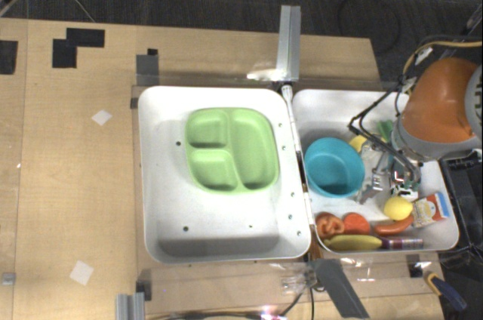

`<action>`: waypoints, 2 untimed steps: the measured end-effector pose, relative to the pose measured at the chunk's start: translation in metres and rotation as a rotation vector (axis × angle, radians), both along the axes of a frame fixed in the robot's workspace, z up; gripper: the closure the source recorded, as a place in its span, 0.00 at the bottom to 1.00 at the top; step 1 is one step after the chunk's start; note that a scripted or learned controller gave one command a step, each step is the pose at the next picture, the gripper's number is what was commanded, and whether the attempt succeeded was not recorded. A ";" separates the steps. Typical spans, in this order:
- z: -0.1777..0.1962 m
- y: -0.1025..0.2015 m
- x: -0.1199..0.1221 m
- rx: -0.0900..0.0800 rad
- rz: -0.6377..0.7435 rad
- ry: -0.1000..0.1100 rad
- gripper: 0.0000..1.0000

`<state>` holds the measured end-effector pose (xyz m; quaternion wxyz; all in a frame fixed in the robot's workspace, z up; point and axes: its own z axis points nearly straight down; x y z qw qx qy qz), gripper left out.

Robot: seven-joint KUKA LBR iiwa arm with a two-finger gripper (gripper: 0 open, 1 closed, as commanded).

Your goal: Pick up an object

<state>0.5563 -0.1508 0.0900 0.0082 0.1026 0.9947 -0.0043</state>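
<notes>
Now I see the gripper [383, 176] low in the right bin [450, 235], between the blue bowl [333, 167] and the lemon [398, 207], holding nothing. Whether it is wide or narrow I cannot tell.

Right bin [332, 103] crowded: blue bowl [333, 167], food items along near wall.

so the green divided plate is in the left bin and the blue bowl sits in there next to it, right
Not quite. The green divided plate is in the left bin, but the blue bowl is in the right bin, on its left side near the divider, with the fruit and other items. The camera view shows this.
</notes>
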 end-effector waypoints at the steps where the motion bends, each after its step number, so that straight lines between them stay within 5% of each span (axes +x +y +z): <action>1: 0.004 0.010 -0.034 -0.022 -0.087 -0.018 0.00; 2: 0.001 0.014 0.001 -0.024 -0.155 -0.005 0.00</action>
